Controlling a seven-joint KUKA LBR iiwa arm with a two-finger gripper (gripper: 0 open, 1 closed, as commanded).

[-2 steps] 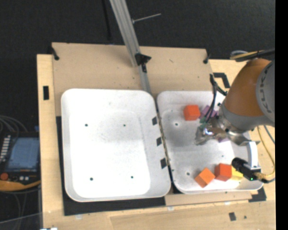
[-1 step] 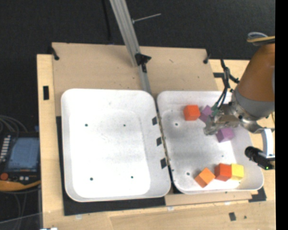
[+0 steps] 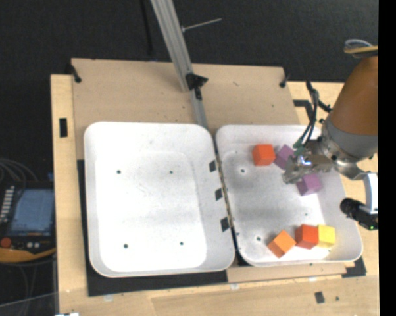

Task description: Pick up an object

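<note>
In the right bin [image 3: 264, 206] lie several small blocks. An orange block [image 3: 264, 154] sits near the bin's back, with a purple block [image 3: 285, 155] just right of it. A second purple block [image 3: 309, 184] lies under the gripper [image 3: 297, 171], which hangs low between the two purple blocks. The arm's grey and orange wrist [image 3: 356, 110] hides the finger tips. At the bin's front lie an orange block [image 3: 283, 242], a red block [image 3: 307, 236] and a yellow block [image 3: 326, 235] in a row.
The left bin [image 3: 148, 196] lies beside the right one. A slanted metal pole [image 3: 175, 41] rises from the bench behind the bins. A black fitting [image 3: 356, 210] sticks out at the right bin's right rim.
</note>
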